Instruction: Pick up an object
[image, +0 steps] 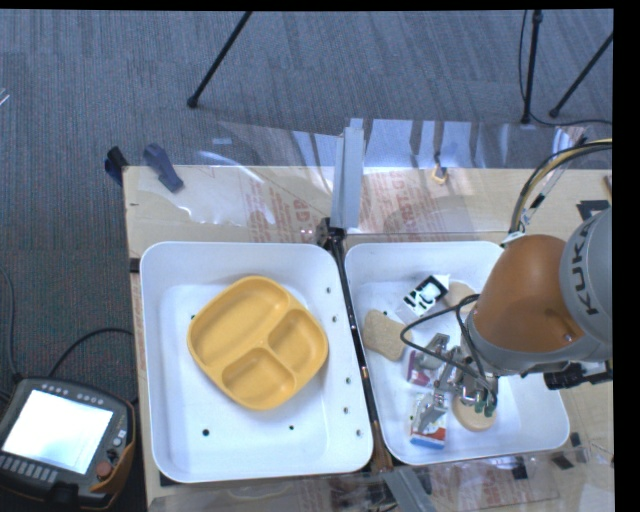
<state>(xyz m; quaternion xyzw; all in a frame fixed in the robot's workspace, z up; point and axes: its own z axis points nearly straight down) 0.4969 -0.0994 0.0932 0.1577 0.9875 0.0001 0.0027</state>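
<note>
- Two white bins sit on the bench: left bin (160, 300), right bin (540, 425).
- One yellow three-compartment plate (258, 341) lies left.
- Gripper (440, 385) hangs over right-hand clutter; finger state unclear.

You're looking at the arm (540, 300) reaching into the right bin (390, 262), gripper (450, 375) sitting low over the clutter (430, 420). Yellow divided plate (258, 342) is lying in the left bin (165, 300). Pendant (60, 435) is glowing bottom-left.

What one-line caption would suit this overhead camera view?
Robot arm lowers its gripper into the cluttered right bin; a yellow divided plate lies in the left bin.
</note>
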